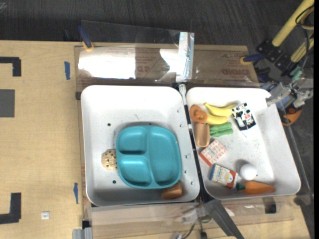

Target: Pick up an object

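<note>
The right bin holds several toy foods. A yellow banana, an orange slice, a green pea pod and a black-and-white carton lie at its back. A tan cylinder and a red-and-white packet sit lower down. Along the front wall are a small juice box, a white egg and a carrot. My gripper hangs at the right bin's back right corner, above the rim and apart from every object.
The left bin carries a teal divided plate, a cookie at the plate's left and a brown bread piece by the front wall. A clear plastic sheet stands behind the bins. Cables and a yellow pole crowd the far right.
</note>
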Tool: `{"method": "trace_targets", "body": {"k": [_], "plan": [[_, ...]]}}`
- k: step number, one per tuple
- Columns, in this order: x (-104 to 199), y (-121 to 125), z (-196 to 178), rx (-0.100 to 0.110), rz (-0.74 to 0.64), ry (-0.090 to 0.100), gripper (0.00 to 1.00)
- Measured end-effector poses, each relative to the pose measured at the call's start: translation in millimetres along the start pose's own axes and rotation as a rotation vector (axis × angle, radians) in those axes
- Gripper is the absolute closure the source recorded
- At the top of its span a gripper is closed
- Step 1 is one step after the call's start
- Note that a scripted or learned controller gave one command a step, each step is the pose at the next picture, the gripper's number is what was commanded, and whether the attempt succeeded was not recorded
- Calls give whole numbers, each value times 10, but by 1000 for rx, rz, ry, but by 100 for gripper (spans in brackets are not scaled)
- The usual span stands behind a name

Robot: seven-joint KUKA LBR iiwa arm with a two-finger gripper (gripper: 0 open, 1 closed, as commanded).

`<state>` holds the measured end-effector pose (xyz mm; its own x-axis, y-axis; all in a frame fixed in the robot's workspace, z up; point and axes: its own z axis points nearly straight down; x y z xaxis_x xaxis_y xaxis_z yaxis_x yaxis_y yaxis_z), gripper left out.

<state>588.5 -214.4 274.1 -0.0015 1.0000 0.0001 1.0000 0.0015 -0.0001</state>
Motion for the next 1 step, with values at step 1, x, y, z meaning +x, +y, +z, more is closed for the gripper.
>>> {"method": "trace_targets", "body": {"k": [1], "plan": [[700, -50, 1349, 10, -130, 4, 0]]}}
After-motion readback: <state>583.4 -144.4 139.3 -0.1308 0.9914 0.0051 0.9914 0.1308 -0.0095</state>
